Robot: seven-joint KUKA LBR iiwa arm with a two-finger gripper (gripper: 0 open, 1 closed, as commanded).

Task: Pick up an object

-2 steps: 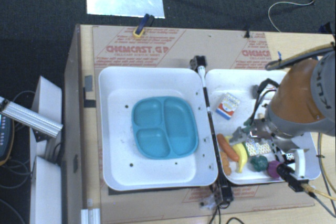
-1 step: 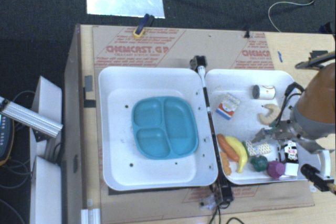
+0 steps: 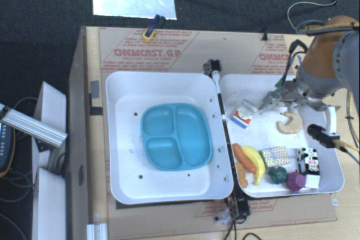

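- The grey arm [image 3: 329, 62] with its orange band reached in from the right, over the far part of the right bin [image 3: 249, 86]
- The gripper [image 3: 265, 103] pointed leftward and down over the bin floor, near the middle of the far half; whether the claw was wide or narrow could not be told from this slant, and nothing could be seen held in it
- A small white carton [image 3: 243, 116] with red and blue print lay just beside the gripper tip, on its left and a little nearer the camera, close to the wall shared by the two bins; whether the two touched could not be told
- A tan crescent-shaped piece [image 3: 291, 124] lay on the bin floor to the right of the carton, below the wrist
- Along the near side of the right bin sat a toy carrot [image 3: 243, 158] against the left wall, a toy banana [image 3: 256, 163] just beside it, a pale patterned block [image 3: 275, 155], a dark green lump [image 3: 277, 175], a purple lump [image 3: 295, 181] and a black-and-white item [image 3: 308, 162] near the right corner
- The left bin [image 3: 121, 87] held a blue divided plate [image 3: 176, 136] with three compartments, lying flat near its middle
- Both bins rested side by side on a brown bench top [image 3: 169, 48] printed with red lettering
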